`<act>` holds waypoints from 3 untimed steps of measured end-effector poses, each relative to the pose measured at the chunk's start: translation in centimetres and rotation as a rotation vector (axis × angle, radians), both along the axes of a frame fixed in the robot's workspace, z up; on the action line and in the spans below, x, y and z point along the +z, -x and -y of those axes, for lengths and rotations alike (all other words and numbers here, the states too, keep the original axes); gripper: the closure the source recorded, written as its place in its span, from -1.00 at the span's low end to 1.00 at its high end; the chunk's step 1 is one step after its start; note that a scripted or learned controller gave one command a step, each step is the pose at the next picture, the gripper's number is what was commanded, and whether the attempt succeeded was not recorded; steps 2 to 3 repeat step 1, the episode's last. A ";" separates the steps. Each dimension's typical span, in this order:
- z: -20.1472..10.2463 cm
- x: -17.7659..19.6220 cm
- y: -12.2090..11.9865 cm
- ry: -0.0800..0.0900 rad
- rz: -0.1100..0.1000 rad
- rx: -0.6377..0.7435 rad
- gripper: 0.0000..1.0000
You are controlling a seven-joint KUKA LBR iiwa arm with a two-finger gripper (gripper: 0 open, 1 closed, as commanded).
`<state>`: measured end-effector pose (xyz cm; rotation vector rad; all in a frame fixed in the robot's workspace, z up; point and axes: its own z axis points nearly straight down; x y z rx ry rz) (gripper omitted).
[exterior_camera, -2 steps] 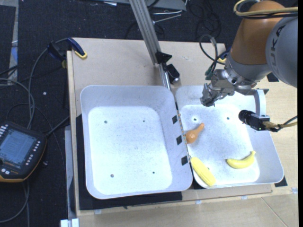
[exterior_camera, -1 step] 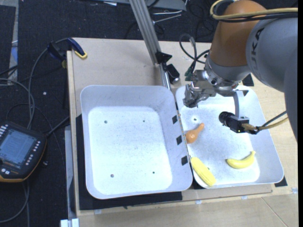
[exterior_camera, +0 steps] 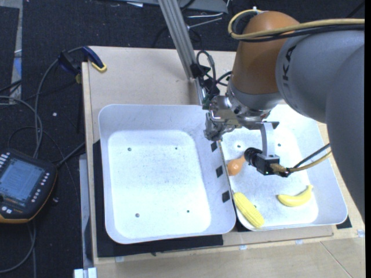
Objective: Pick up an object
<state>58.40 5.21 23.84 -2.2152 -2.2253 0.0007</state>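
Because the jaws are hanging right over the raised seam where the left bin [exterior_camera: 156, 172] and the right bin [exterior_camera: 339, 210] are meeting, a straight descent is, by my judgement, risking a strike on the plastic wall instead of a grasp. The wrist hardware is hiding the tips, so I cannot tell whether the jaws are apart or together. If they are coming down closed, they are likely knocking things aside rather than taking hold.

The candidates are all lying in the right bin. A small orange ball [exterior_camera: 235, 167] is sitting just beside that bin's left wall, nearest the jaws and a little toward the front. Being round, it is probably rolling off at any glancing touch. A corn cob [exterior_camera: 248, 209] is lying in the front left corner, where the walls are crowding any approach. A banana [exterior_camera: 295, 197] is resting near the front rim, well apart from the jaws.

The arm [exterior_camera: 324, 57] is reaching in from the right, its orange band [exterior_camera: 261, 57] bending the wrist steeply down over the counter [exterior_camera: 145, 80].
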 end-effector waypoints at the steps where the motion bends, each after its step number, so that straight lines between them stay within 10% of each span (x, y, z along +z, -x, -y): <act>1: -4.3 0.3 1.3 0.000 0.001 -0.001 1.00; 3: -4.3 0.3 1.3 0.000 0.001 -0.001 1.00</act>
